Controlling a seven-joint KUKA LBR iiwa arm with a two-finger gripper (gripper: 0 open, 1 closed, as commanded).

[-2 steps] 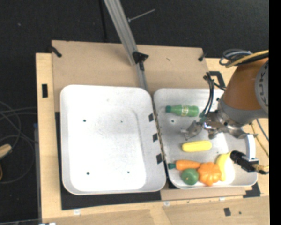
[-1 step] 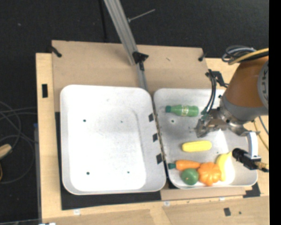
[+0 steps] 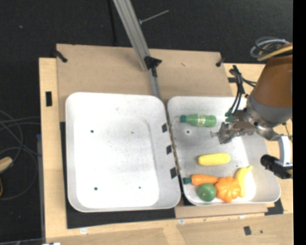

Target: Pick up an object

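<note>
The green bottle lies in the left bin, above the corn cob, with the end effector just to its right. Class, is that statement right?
One detail is wrong: the camera view shows the green bottle in the right bin, not the left. The rest holds: it lies above the corn cob, with the end effector just to its right.

Right bin [image 3: 255, 195] contents: green bottle [image 3: 198, 120] on its side near the far left corner. Yellow corn cob [image 3: 214, 160] lying mid-bin. Along the near wall: carrot [image 3: 204, 178], green pepper [image 3: 206, 192], orange pepper [image 3: 228, 188], banana [image 3: 243, 177], clustered, touching.
</note>
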